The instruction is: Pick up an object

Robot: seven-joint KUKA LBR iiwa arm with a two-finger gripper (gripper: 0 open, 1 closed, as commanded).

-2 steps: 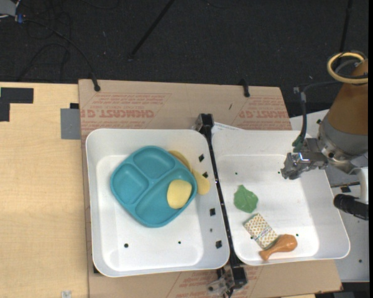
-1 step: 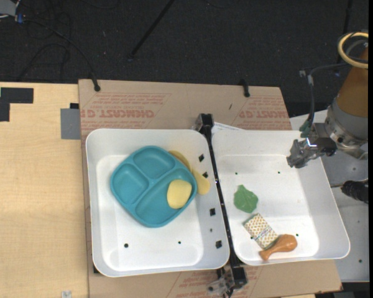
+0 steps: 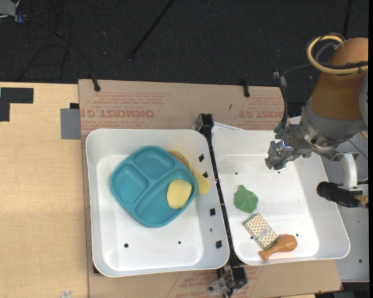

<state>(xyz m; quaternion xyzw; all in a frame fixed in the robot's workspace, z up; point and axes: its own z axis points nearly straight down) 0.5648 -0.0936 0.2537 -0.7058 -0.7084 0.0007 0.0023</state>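
Observation:
My gripper [image 3: 277, 159] hangs over the back of the right bin [image 3: 311, 166], with nothing between its fingers. A green crumpled lump [image 3: 245, 199] lies in that bin, below and left of the gripper. A small patterned packet [image 3: 260, 229] and an orange drumstick-shaped toy [image 3: 278, 246] lie near the bin's front edge. In the left bin [image 3: 105, 228] rests a teal divided plate [image 3: 150, 185] with a pale yellow round piece [image 3: 179, 193] on its right side. A yellow flat piece [image 3: 201, 182] pokes out from under the plate's right rim.
A black divider strip [image 3: 216, 197] runs between the two bins. Cardboard [image 3: 174, 104] lies under both bins. The wooden bench top [image 3: 31, 197] stretches out to the left.

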